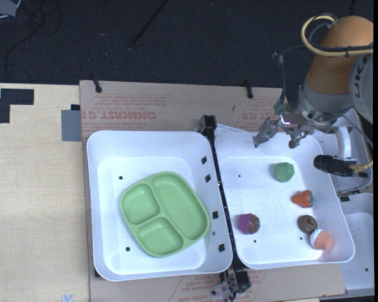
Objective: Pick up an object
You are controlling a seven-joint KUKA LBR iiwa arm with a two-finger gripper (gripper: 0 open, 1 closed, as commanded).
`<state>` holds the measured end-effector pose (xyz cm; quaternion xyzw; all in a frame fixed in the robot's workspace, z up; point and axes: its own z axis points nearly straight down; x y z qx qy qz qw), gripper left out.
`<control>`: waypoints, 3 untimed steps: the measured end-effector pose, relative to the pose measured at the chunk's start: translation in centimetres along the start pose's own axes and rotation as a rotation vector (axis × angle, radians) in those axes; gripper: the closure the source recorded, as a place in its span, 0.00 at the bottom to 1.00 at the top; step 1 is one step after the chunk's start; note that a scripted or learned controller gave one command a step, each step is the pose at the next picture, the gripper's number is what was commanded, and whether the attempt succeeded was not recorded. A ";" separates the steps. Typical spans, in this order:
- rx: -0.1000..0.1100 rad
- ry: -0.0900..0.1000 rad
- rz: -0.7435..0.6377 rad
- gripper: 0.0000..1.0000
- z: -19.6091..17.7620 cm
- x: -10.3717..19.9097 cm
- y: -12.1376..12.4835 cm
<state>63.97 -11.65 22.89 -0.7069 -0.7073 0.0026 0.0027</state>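
Gripper (278, 138) is hovering over the right bin's (264, 257) far rim, fingers spread and holding nothing. Nearest object is the green ball (282, 172), lying just below it toward the camera, so the descent is needing a short shift nearer.

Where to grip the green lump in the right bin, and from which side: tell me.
Take the green lump across its rounded middle, coming straight down from above. It sits alone on the bin floor, with nothing touching it, and the gripper with its fingers spread already hangs just behind it.
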 end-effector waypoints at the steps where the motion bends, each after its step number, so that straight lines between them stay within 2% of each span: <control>1: 0.000 0.001 -0.003 0.00 6.2 0.8 0.2; 2: 0.001 0.001 0.000 0.00 12.4 0.3 -0.2; 3: -0.004 0.000 0.002 1.00 11.0 0.2 -0.1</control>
